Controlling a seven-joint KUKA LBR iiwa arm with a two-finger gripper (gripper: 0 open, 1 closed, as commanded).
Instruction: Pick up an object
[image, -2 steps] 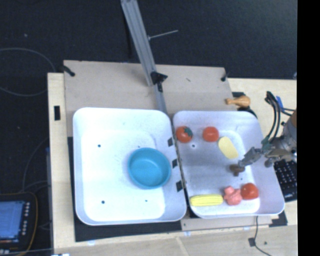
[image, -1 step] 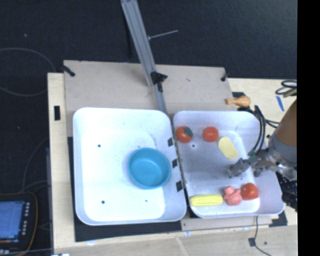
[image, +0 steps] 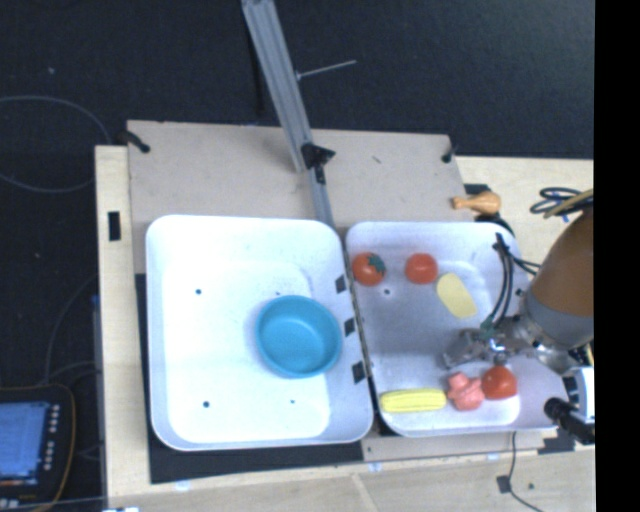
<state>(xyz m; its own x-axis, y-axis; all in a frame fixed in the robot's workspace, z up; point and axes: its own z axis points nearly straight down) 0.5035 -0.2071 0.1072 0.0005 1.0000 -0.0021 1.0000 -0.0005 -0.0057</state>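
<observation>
Pink toy (image: 462, 390) lies at five o'clock in the right bin (image: 400, 330), touching a red ball (image: 499, 382). Gripper (image: 470, 350) hovers near; its pincer state I cannot tell. Crowding could spoil the grab.

The arm (image: 568, 270) is cut off at the right edge, so only its orange band and wrist show. Its gripper (image: 478, 348) is a dark, blurred tangle, and I cannot tell how the fingers stand. Just below and right of it, a red ball (image: 499, 382) sits partly under the wrist hardware. The pink toy (image: 462, 391) just beneath the gripper is too blurred to name. Far to the gripper's lower left, a screen (image: 28, 436) is cut by the left edge. Up and right of the gripper, cables (image: 562, 203) run out of view.
</observation>
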